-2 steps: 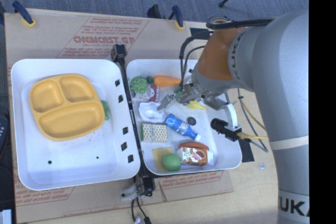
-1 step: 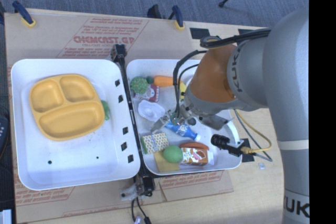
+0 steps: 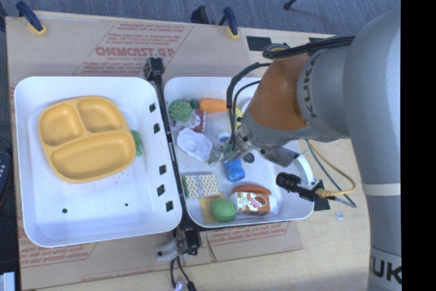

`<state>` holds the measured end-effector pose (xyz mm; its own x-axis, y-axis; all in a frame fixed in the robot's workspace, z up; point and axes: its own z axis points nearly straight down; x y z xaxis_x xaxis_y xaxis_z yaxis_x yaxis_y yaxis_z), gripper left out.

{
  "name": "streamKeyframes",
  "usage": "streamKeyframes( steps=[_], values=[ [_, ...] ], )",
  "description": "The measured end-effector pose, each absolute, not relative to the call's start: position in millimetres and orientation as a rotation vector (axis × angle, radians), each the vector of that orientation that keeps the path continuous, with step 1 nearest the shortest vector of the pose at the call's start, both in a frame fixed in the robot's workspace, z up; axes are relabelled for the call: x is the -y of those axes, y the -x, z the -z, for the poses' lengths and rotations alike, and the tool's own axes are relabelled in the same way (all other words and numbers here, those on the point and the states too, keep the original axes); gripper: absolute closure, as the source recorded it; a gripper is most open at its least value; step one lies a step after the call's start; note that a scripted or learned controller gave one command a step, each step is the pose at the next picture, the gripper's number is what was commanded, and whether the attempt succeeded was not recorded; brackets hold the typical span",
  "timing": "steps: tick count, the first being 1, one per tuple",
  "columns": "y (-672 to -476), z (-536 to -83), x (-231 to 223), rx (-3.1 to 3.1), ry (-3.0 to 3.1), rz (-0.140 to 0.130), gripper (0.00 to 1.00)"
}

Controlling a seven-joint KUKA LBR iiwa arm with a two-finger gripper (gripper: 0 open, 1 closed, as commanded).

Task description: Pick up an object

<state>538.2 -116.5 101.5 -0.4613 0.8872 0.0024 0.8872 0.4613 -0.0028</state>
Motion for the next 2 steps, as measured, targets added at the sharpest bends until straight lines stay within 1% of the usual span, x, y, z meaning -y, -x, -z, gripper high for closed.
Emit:
streamKeyframes(
  steps=[1,2],
  values=[
    [-501.9,-192,27,2.466,1.942,-0.002,1.00],
    [-476.4,-259,28,2.467,1.942,-0.002,1.00]
  ],
)
